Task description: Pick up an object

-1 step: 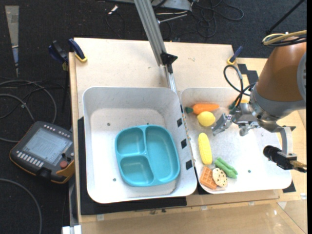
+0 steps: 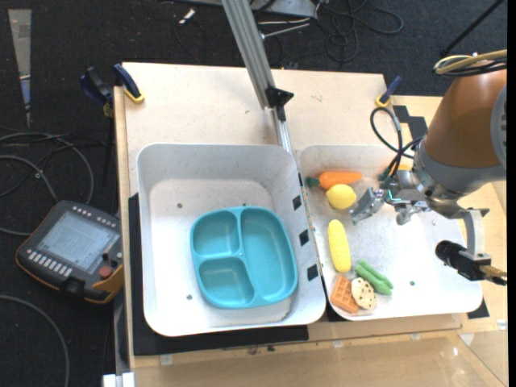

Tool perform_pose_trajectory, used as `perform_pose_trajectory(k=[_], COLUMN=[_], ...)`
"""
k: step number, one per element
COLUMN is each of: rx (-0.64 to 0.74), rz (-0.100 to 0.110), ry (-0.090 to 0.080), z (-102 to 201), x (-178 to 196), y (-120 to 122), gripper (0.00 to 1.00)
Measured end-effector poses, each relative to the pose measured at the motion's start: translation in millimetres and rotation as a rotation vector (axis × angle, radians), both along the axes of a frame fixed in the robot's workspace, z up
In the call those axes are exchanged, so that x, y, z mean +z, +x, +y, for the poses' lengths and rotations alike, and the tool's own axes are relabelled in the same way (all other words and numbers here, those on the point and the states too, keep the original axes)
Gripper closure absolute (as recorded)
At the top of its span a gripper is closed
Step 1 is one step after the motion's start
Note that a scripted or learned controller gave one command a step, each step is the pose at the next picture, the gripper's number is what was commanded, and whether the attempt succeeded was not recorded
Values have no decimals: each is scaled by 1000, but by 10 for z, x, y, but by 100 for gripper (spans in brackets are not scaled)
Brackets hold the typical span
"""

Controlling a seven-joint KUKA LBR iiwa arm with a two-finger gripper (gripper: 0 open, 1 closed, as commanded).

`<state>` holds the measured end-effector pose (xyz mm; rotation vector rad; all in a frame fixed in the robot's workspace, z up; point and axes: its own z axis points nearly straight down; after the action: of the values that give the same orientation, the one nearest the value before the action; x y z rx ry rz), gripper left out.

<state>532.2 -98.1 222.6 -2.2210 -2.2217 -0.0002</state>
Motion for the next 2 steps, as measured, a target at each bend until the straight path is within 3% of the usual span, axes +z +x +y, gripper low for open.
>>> perform_pose_trajectory(k=[2], rx=[0], rz=[7], ry=[1], z=[39], x=[-1207], y=[49], gripper=[0])
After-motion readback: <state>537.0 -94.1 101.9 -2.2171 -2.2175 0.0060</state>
